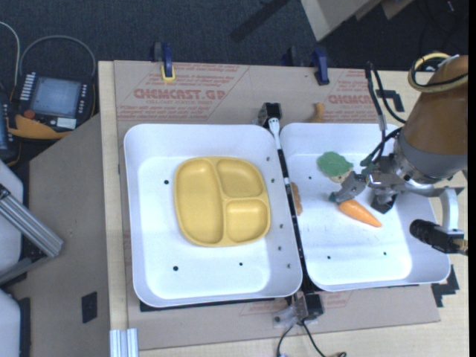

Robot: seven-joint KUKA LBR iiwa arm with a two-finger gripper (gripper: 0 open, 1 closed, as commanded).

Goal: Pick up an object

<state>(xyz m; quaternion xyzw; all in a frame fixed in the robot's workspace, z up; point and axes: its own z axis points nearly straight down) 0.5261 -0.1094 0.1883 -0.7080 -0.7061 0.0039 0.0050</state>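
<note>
The grey two-finger gripper [364, 193] hangs spread over the small orange plastic carrot [360, 213] in the right-hand shallow white bin [327, 262] — nothing pinched, the carrot unlifted — the pick-up apparently undone.

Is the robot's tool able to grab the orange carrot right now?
Probably yes. The tool hangs just above the orange carrot-shaped toy in the right white bin, and nothing covers it; the green broccoli-like toy lies apart.
</note>
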